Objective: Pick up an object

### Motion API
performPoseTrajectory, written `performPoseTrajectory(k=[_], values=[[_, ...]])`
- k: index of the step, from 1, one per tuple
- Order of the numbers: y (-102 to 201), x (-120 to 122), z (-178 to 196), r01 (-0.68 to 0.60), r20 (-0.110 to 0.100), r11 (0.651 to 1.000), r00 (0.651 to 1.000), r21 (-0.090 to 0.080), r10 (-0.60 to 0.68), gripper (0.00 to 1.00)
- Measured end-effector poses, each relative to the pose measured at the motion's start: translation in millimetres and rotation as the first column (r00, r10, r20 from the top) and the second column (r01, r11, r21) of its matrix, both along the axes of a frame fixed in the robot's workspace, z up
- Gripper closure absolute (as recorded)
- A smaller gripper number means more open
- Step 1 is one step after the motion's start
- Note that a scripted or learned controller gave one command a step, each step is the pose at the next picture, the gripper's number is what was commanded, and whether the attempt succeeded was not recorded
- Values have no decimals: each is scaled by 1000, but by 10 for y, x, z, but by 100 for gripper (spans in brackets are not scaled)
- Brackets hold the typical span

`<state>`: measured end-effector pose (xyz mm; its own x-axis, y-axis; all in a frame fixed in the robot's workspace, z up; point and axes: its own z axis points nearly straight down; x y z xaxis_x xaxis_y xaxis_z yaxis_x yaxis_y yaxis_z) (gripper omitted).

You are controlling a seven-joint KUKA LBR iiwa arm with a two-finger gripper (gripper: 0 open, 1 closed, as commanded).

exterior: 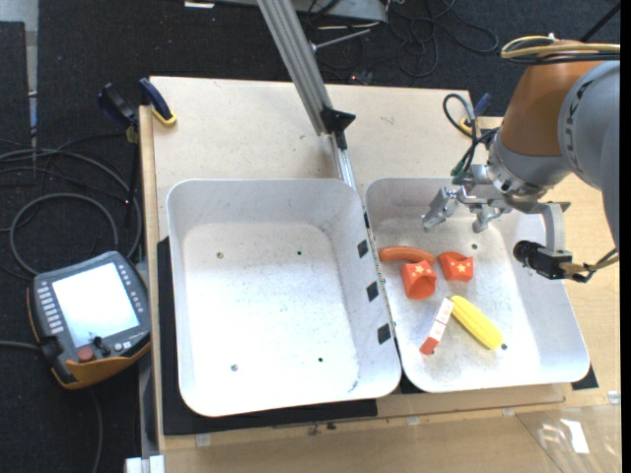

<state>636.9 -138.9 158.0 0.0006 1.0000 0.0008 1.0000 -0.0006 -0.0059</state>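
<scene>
Seen from above, the gripper (459,213) hangs over the far part of the right bin (552,358), its two fingers spread wide with nothing between them. Nothing has been lifted, so the whole pick seems left to do. The objects lie in the middle of that bin, nearer than the gripper: an orange sausage shape (405,255) lying left to right, two red pieces (437,273) beside it, a yellow corn cob (477,322) angled from far-left to near-right, and a white and red stick (437,325) slanting near-left. The left bin (187,205) sits alongside.

Robotics lab: teach pendant (91,315), floor cables (59,180).
</scene>
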Motion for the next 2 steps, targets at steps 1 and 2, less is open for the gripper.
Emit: performPoseTrajectory(k=[1,2], values=[[-15,-9,-644,0,0,1000,1000,0,0,0],[-19,13,-494,1,8,1000,1000,-2,-1,100]])
